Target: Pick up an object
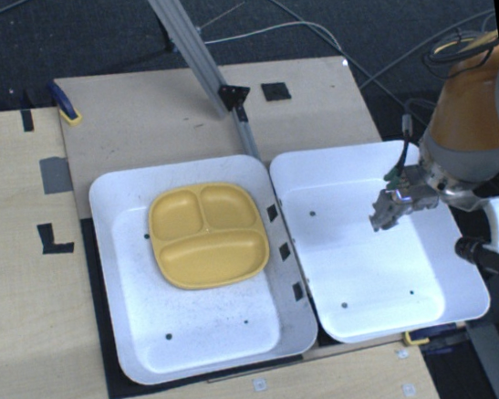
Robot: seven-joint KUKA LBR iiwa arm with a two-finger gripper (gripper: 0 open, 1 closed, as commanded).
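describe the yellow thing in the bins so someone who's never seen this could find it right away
Two shallow white bins sit side by side on the bench; look in the left bin, the one farther from the arm. In its upper half lies a yellow divided plate with rounded corners, two small compartments above one wide one. It is the lone coloured item in either bin, while the gripper hangs over the right bin.

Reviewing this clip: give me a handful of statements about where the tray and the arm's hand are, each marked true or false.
1. The yellow divided plastic tray lies in the left white bin. True.
2. The hand is over the left bin. False: it is over the right white bin.
3. The tray has three compartments. True.
4. The hand is touching the tray. False: they are well apart, in different bins.
5. The tray sits toward the near edge of its bin. False: it sits in the far half.
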